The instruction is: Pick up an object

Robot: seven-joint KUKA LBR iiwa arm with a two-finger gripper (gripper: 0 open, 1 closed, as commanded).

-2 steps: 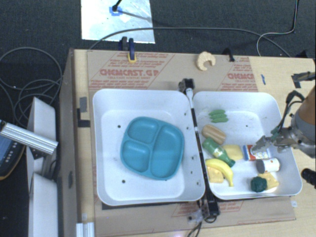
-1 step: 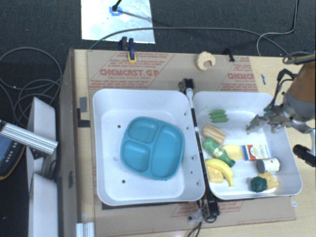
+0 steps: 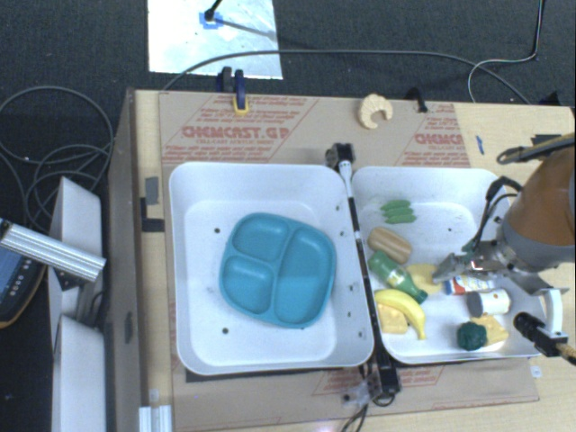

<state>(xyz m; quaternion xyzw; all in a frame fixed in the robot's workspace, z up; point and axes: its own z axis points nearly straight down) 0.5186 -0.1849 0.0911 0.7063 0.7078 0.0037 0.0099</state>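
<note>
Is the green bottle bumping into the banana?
Touching. In the camera view, the green bottle lies tilted in the right bin, and its lower end meets the top of the banana with no white bin floor between them.

Left bin: a blue divided plastic plate (image 3: 275,270) is being held in the shallow white bin (image 3: 193,241).
Right bin: a yellow toy banana (image 3: 401,311), green toy bottle (image 3: 395,275) and tan bread roll (image 3: 389,241) are being contained.
Gripper (image 3: 461,266): it is being positioned low over the right bin (image 3: 432,187).

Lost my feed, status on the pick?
Gripper low in right bin, nothing seen held. Green bottle and banana close beside it. Blue plate left bin.
</note>
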